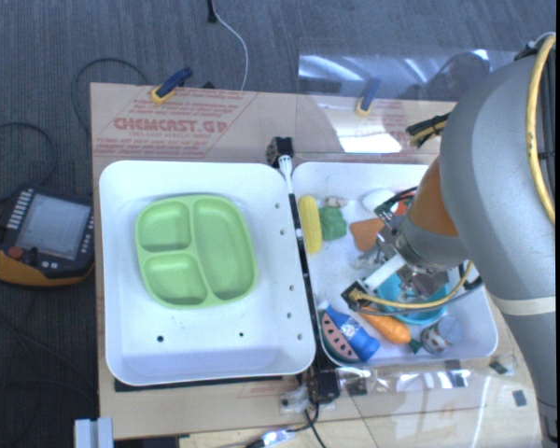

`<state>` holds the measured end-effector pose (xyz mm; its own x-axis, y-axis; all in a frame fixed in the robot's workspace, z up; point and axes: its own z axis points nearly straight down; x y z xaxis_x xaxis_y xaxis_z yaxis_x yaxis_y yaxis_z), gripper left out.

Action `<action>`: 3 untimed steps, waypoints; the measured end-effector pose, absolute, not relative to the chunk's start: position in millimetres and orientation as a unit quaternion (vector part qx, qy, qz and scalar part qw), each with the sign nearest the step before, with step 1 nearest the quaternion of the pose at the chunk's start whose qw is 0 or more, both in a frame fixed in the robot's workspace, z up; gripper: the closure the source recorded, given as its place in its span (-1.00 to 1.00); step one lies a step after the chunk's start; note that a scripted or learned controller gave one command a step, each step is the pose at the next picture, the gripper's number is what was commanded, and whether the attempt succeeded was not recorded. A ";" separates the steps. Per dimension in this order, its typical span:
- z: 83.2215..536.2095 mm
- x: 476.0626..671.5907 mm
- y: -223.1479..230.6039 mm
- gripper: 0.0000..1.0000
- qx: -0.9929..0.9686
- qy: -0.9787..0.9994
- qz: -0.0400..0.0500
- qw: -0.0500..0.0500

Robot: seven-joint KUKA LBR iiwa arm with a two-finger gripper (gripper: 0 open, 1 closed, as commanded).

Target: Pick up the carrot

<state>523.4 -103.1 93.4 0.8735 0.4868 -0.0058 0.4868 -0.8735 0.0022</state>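
Two white bins sit side by side on the table (168, 124), and my work is in the one on the view's right. The left bin (121, 343) carries a green divided plate (196, 250); nothing there for me.

Crossing into the right bin (329, 177), there's yellow corn (309, 224) along the dividing wall, a green piece (332, 222) just beside it, and a watermelon slice (347, 337) in the near corner.

Now the carrot (390, 327): it lies flat near the front wall, just right of the watermelon and close under a blue bowl (420, 306). My hand (397, 255) hangs above the clutter, a little behind the carrot. My own wrist blocks the view, so I can't tell how far open it is, and I see nothing held.

One trap is a shorter orange piece (365, 233) right by my hand. I judge the good move is to shift toward the front wall, line up across the carrot's narrow width, and come straight down clear of the bowl and watermelon.
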 end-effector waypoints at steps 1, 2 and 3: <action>90.8 491.0 -101.9 -1.00 0.887 0.461 0.008 0.008; 181.2 483.6 -27.4 -1.00 0.832 0.554 -0.003 -0.002; 102.2 481.0 -95.3 -1.00 0.728 0.686 -0.004 -0.004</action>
